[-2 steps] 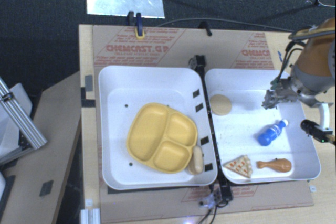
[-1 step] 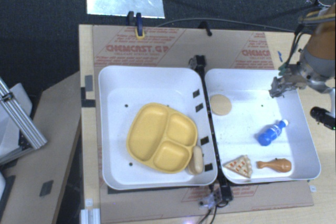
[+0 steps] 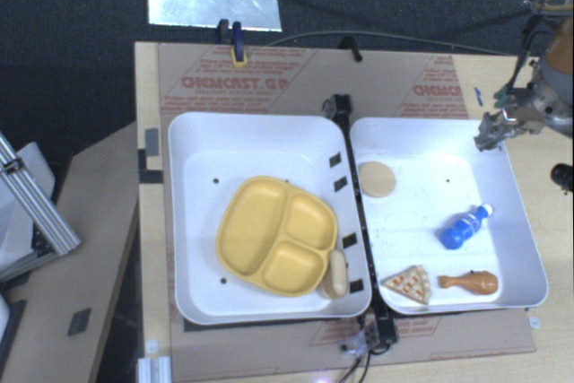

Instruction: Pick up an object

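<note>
The bench's right bin [image 3: 525,220] holds the blue bottle [image 3: 464,228] mid-floor w/ room around it, so the gripper [image 3: 492,133], finger state can't be told, hovering at the far-right rim, prob. should come down straight, straddling the bottle's narrow width.

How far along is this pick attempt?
Nothing looks done. The gripper hangs over the right bin's far right corner, with nothing visibly in it. The blue bottle, drumstick, pizza slice and round cookie all lie in that bin. The whole pick remains.
</note>
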Action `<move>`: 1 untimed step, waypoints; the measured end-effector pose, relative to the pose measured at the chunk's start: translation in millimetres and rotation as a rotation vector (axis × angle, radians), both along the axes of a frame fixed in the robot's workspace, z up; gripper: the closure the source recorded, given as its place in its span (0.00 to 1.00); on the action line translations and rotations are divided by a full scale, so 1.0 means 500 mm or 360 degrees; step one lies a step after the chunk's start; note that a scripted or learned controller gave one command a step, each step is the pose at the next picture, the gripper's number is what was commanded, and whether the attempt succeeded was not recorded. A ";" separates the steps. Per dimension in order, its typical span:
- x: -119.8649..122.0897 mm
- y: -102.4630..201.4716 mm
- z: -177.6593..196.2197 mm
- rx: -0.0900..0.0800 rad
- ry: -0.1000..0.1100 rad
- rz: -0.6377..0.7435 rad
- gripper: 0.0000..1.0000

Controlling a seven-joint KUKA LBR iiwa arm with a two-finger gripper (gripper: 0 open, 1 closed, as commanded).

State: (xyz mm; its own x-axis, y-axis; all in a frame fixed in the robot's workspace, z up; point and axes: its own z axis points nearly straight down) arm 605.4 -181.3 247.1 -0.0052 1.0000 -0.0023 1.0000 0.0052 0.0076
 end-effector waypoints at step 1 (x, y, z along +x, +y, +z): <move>-0.037 0.082 0.006 0.0004 0.0009 0.0004 1.00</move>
